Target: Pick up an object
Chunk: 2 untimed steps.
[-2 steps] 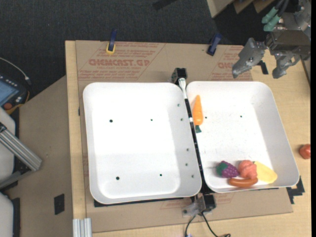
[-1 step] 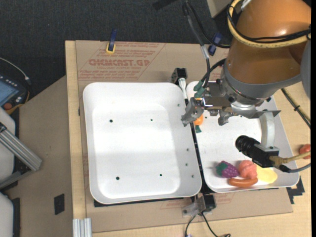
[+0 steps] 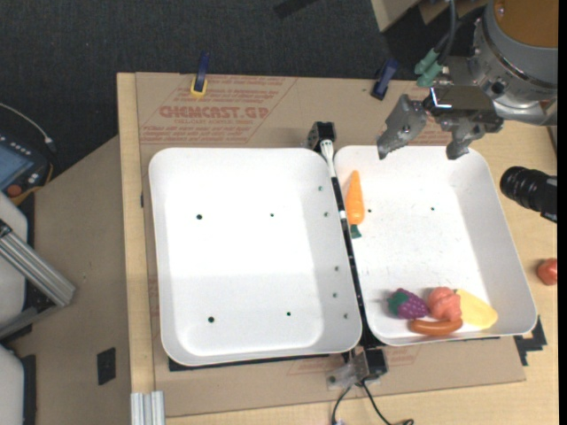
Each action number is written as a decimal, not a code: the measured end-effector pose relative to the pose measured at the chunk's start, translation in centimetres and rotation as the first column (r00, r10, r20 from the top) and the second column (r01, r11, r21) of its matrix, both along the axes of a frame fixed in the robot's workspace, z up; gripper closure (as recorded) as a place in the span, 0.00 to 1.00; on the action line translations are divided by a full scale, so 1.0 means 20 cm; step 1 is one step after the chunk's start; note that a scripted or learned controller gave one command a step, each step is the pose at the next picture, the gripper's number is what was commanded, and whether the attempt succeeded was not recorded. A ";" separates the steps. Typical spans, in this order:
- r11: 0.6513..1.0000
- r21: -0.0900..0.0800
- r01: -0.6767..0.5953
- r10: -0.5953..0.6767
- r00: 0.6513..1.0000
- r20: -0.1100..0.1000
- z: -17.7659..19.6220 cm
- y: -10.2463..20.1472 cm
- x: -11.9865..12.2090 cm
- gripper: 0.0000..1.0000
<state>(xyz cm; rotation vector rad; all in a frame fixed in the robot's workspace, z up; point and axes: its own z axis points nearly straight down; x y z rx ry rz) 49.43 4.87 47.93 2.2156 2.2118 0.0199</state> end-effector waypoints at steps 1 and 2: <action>1.000 0.002 -0.009 0.009 1.000 -0.007 0.30 0.27 -0.08 0.00; 1.000 -0.006 0.000 0.000 0.999 -0.035 -0.54 0.25 -0.08 0.00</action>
